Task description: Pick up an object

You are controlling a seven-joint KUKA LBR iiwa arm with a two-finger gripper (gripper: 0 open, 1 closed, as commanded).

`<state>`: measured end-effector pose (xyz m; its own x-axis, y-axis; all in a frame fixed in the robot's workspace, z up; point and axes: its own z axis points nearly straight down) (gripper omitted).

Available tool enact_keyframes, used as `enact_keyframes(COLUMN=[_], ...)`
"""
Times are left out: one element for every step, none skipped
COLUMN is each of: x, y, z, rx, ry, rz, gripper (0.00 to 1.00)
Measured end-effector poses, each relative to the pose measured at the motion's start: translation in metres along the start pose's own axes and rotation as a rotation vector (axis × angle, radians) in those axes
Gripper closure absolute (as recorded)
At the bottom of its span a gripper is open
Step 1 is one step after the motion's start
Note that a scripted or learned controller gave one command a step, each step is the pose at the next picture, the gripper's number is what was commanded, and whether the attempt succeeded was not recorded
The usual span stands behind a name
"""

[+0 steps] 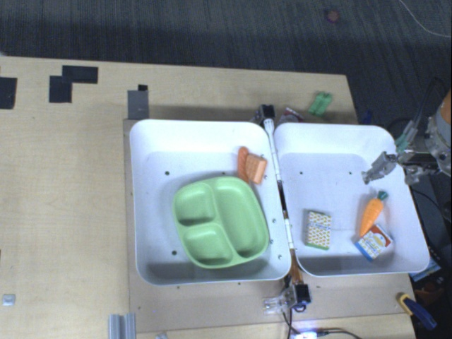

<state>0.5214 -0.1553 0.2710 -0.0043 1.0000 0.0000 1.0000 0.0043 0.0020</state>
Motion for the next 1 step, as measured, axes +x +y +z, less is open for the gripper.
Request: enact_keyframes(x=[-0.0266], y=[0.0559], z=[0.1779], rx=[0.001], ry=[0.0], rz=[0.002], gripper=[0.0])
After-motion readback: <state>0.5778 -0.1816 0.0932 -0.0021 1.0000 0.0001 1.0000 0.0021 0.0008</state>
